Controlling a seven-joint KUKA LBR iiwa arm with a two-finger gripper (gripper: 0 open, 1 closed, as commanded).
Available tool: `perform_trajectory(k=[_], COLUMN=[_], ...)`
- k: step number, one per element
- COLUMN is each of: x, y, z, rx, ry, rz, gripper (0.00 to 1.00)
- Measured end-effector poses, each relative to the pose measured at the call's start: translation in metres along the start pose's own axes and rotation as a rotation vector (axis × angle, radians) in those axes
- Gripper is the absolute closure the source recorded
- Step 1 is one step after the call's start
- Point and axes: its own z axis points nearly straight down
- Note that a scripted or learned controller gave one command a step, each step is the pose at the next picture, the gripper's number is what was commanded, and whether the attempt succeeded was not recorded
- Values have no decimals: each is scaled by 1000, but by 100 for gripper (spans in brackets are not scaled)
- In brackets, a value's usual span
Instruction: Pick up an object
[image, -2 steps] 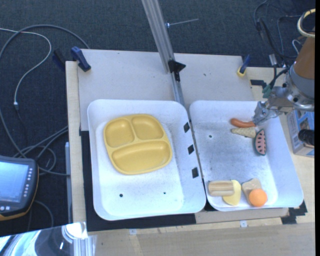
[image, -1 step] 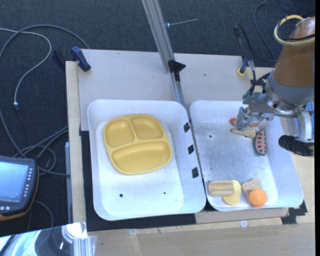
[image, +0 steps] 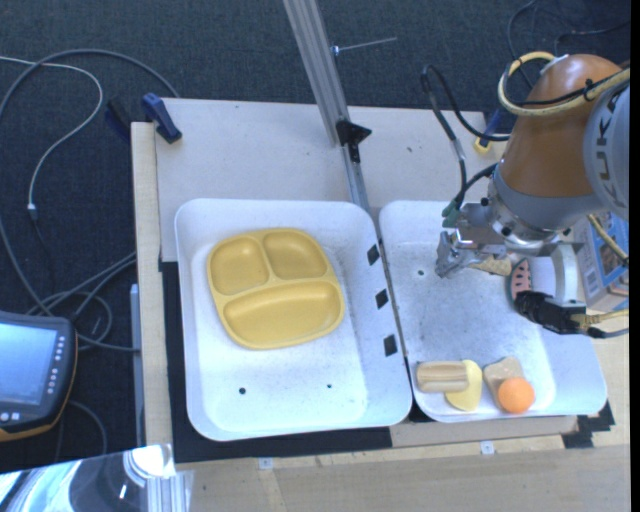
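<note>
Yellow plastic catches the eye first: a divided plate (image: 277, 287) lies in the left bin (image: 200, 380), at the middle left of the frame, and nothing touches it. To the right of it, at the lower edge of the right bin (image: 440, 310), three small things lie close together: a tan block (image: 441, 375), a pale yellow piece (image: 464, 398) just under it, and an orange ball (image: 516, 396) beside a beige piece (image: 500, 372). The gripper (image: 449, 254) hangs over the upper part of this right bin, well apart from these objects. Its fingers seem slightly spread with nothing between them, but the view is not sharp there. One risk: the objects are crowded against the bin wall, so a finger may hit the rim, or push the round ball away.
</note>
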Motion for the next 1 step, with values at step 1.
perform_trajectory(k=[1], x=[46], y=[-22], z=[9], rx=[1], ry=[0], rz=[0], gripper=[100])
